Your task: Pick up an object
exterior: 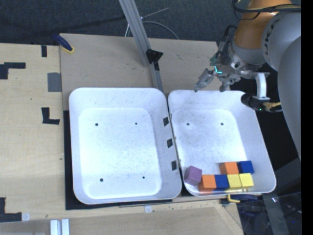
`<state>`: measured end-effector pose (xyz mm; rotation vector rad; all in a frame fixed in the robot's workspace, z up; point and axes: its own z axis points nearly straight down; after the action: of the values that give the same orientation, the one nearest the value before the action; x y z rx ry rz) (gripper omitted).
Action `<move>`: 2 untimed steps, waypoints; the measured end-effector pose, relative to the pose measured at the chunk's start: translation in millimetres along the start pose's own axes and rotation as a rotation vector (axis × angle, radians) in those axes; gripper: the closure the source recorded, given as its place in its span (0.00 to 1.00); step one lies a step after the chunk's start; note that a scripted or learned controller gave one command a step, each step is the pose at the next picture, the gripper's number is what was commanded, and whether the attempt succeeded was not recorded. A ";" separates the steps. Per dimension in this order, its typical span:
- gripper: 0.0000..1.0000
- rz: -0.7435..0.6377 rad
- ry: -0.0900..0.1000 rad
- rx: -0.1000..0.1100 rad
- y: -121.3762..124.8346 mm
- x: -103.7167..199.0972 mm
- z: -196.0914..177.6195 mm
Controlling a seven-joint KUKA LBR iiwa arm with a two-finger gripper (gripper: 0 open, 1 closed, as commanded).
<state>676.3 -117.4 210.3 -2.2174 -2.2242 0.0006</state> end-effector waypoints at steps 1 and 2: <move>0.00 0.003 -0.004 0.019 2.2 8.4 119.3; 0.00 0.001 -0.002 0.002 -11.1 26.5 118.3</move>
<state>665.1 -90.9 92.0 -2.2189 -2.2228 0.0053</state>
